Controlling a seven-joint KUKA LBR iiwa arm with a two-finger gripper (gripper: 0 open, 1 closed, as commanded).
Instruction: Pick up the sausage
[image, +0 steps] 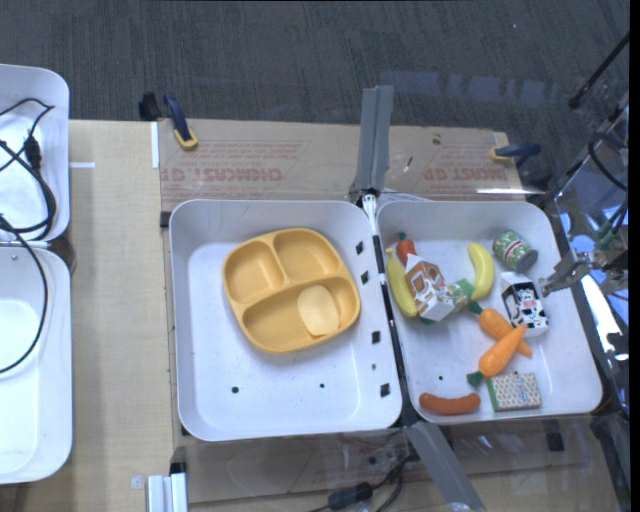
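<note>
Plainly, the task is at its approach step: the sausage (450, 403) lies untouched on the floor of the right bin (583, 330), near its front edge, just left of a small patterned block (515, 391) and below 2 carrots (500, 340). The gripper (562, 275) hangs at the bin's right side, well apart from it; I cannot tell how its jaws stand. Next, I judge, it must travel to the front-left and descend over the sausage's middle.

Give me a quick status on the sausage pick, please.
Gripper at right bin's right edge, holding nothing. Sausage untouched, near front wall. Carrots lie between.
</note>
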